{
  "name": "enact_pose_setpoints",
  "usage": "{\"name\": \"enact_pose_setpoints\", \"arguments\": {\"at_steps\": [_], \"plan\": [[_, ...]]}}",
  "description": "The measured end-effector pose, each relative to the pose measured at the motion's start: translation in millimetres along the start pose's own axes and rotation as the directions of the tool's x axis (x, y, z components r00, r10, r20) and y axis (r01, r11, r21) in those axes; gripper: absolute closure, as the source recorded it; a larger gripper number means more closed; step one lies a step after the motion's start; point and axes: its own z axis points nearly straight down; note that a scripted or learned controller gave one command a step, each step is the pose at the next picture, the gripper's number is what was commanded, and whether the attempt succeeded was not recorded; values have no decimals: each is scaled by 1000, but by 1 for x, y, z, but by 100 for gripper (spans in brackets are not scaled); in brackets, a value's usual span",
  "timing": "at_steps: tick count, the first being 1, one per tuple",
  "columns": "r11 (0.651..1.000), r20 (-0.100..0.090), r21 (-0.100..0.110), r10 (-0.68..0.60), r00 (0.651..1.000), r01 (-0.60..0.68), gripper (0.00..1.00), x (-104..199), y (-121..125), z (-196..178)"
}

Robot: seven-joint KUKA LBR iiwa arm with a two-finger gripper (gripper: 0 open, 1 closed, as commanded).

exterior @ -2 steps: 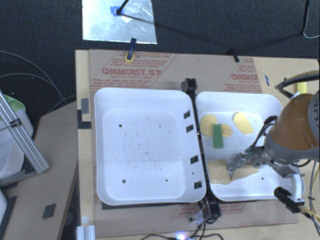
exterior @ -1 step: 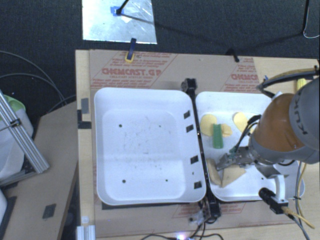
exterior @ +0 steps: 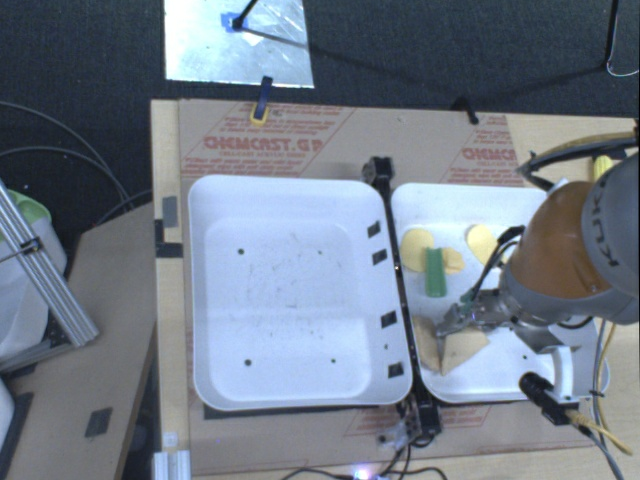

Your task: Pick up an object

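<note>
Pickup looks unfinished: pincer [exterior: 452, 325], grip state impossible to tell, sits low in the right bin [exterior: 520, 200] at the tan wedge [exterior: 458, 349], nothing visibly lifted.

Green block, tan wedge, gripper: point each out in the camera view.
green block [exterior: 435, 271]: camera view, middle of its top face.
tan wedge [exterior: 462, 349]: camera view, its bare middle.
gripper [exterior: 462, 317]: camera view, at its fingertips.

Landmark: the right bin [exterior: 470, 393]
Left bin [exterior: 290, 293]: just beside the landmark, on its left
Block [exterior: 435, 271]: inside the landmark, near its left wall
Wedge [exterior: 458, 349]: inside the landmark, in front of the block
Both bins: on the worktop [exterior: 330, 133]
</note>
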Motion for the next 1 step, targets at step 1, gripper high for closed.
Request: {"name": "enact_pose_setpoints", "arguments": {"at_steps": [1], "plan": [[1000,-3,-14,-12,1000,12,100,80,59,-124]]}}
